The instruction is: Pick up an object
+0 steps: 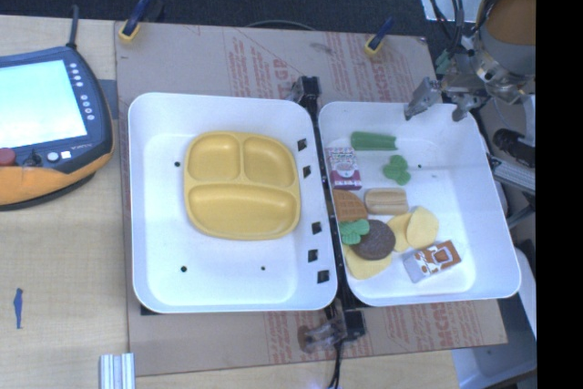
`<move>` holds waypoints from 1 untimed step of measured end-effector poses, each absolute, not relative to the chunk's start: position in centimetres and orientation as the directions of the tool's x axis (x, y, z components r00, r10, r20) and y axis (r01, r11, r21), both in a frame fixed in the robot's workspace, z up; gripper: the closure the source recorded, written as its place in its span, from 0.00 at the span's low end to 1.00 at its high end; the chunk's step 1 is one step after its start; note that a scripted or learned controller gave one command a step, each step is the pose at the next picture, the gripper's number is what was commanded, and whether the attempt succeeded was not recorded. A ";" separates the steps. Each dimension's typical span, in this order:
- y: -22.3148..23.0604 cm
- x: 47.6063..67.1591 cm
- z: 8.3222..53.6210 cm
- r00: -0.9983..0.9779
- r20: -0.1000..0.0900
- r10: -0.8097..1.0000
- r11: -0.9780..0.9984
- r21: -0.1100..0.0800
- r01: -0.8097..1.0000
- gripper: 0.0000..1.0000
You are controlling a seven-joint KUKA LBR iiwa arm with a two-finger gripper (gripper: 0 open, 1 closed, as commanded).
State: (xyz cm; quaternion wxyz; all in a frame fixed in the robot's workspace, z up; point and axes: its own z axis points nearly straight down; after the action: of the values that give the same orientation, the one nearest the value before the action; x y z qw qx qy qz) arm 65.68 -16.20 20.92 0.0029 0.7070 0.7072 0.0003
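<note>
While the gripper (443, 101) hangs over the right bin's (483, 187) far edge, its fingers stand apart, gripping nothing. Toy food lies in this bin: green bean (373, 140), cookie (374, 239), carton (432, 261). Yellow tray (242, 185) occupies the left bin (155, 196).

Grey arm with orange wrist band (513, 14) enters from right; two-finger gripper (442, 102) hangs with fingers spread, holding nothing

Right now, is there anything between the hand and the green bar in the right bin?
Nothing visible stands in the way. The hand hovers over the top edge of the right bin, and the green bar lies just inside that edge, with bare white floor between them. The other toy foods lie beyond the bar.
</note>
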 end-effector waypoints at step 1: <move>-15.6 62.5 8.5 -0.004 0.002 1.000 0.004 -0.014 1.000 0.00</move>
State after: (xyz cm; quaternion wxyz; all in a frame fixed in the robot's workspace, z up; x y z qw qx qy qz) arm 62.48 -15.57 8.48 -0.0055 0.7057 0.7084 -0.0044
